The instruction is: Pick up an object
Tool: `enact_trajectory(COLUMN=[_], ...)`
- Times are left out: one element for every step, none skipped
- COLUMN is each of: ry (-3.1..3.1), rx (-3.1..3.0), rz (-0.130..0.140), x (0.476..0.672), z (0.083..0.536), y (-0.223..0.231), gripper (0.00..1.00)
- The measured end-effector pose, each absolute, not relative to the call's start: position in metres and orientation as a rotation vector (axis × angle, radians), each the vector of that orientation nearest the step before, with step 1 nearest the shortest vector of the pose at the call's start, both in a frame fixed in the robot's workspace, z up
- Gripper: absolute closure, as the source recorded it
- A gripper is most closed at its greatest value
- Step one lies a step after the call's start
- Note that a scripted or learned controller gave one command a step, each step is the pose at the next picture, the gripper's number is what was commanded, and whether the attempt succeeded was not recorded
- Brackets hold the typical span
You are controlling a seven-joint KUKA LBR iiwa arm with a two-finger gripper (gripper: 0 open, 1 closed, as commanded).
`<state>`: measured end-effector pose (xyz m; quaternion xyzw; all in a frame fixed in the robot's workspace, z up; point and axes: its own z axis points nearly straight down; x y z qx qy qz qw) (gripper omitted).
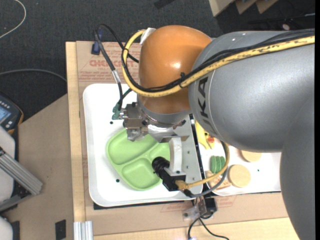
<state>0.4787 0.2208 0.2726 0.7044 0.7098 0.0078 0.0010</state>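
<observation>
The gripper (139,126) is held low over the green divided tray (125,156) in the left bin (95,144) (whether it is spread or pressed together cannot be told). The tray's smooth, shallow rim could be missed, and the tray merely shoved aside.

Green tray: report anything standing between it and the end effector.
Nothing visible lies on the green tray's two exposed compartments. The wrist hangs over its right side, so what is beneath there cannot be told.

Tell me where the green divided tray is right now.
In the camera view, the green divided tray lies in the left white bin, toward its front, partly covered by the arm's wrist.
</observation>
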Motion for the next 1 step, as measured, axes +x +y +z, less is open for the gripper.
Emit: enact_trajectory(ry=[2.224], rx=[2.226], rz=[-0.017], x=[0.4769], z=[0.1620], y=[0.2242], gripper=[1.00])
